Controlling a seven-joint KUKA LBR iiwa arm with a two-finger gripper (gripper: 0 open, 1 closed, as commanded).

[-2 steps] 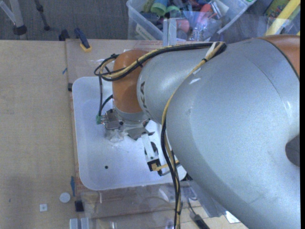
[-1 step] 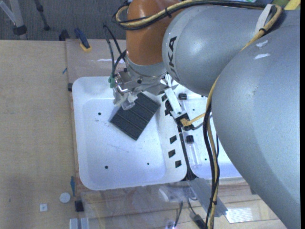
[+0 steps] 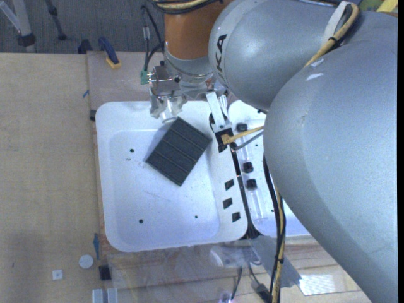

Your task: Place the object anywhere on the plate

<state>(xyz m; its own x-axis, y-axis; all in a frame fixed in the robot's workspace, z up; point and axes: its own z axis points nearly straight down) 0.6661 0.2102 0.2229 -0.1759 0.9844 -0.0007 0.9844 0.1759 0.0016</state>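
A dark grey ribbed rectangular slab (image 3: 178, 150) lies tilted in the upper middle of the left white bin (image 3: 126, 226). My gripper (image 3: 165, 108) hangs at the bin's far rim, just above and left of the slab's upper corner. Its silvery tip is close to that corner, but I cannot tell whether it touches the slab. The grey arm with its orange band (image 3: 189, 17) covers most of the right bin (image 3: 249, 115).
A black cable and several small black clips (image 3: 235, 201) run along the divider between the bins. Bare bin floor lies left of and below the slab. Small items (image 3: 85, 261) sit on the bench at the lower left, and a blue clamp (image 3: 110, 52) beyond the bin.
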